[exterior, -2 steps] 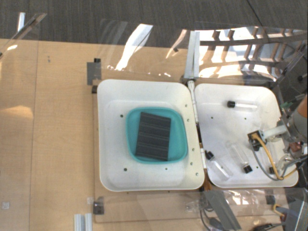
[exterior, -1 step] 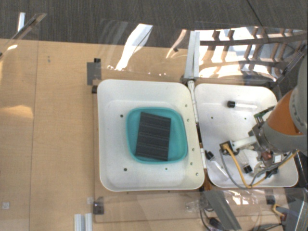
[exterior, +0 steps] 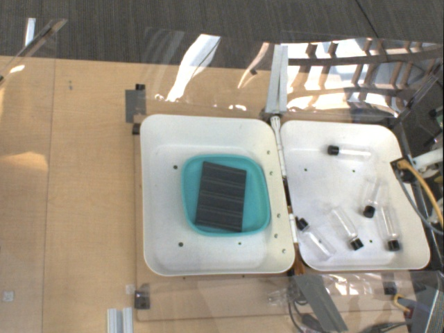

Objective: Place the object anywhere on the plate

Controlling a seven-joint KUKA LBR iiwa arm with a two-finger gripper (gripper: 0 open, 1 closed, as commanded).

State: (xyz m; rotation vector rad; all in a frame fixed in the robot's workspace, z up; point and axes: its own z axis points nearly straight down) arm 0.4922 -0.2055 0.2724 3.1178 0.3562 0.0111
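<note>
Dark ribbed rectangular object (exterior: 220, 197) lies flat on the teal plate (exterior: 189, 198), inside its rim and slightly skewed. The plate sits mid left bin (exterior: 208, 263). Nothing touches the object. Claw state: cannot tell, grasp or release can't be judged. The right bin (exterior: 388, 139) holds clear vials (exterior: 345, 227) with black caps, scattered, most near its lower edge, one near the top.
</note>
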